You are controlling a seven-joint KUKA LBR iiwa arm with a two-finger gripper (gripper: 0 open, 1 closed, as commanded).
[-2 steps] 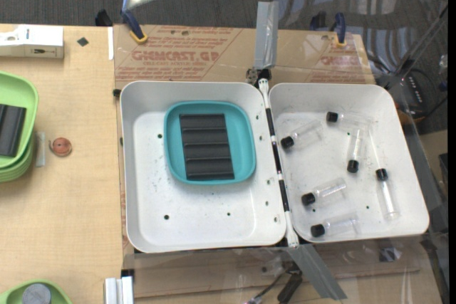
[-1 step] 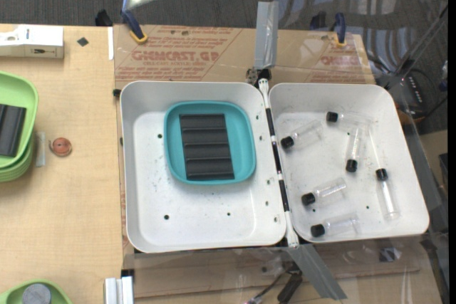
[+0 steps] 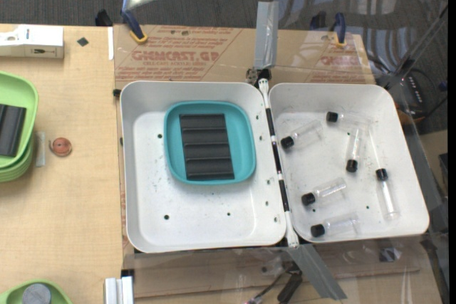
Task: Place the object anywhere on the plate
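Seen from above at a slant, two shallow white bins sit side by side on a bench. The left bin (image 3: 142, 224) holds a teal plate (image 3: 174, 153) with rounded corners, set toward the bin's far half; a dark ribbed insert (image 3: 207, 146) lies in the plate's middle, its ridges running left to right.

The right bin (image 3: 410, 221) holds six clear plastic vials with black caps, scattered and apart from one another. One vial (image 3: 302, 134) lies near the bin's left wall, long axis slanting, cap at its lower left end. A short one (image 3: 338, 117) sits toward the far wall, cap to the left. Near the middle, a vial (image 3: 353, 149) lies almost along the near–far line, cap at the near end. At the right, another (image 3: 385, 193) lies the same way, cap at the far end. Toward the front, one vial (image 3: 324, 192) slants with its cap lower left, and the last (image 3: 338, 226) lies nearly left to right along the front wall, cap to the left.

None of the vials rests on the plate.

Left of the bins, on the wooden benchtop (image 3: 71, 224), stacked green trays (image 3: 18, 128) reach in from the edge — a small round reddish piece (image 3: 61, 146) lies just beside them.
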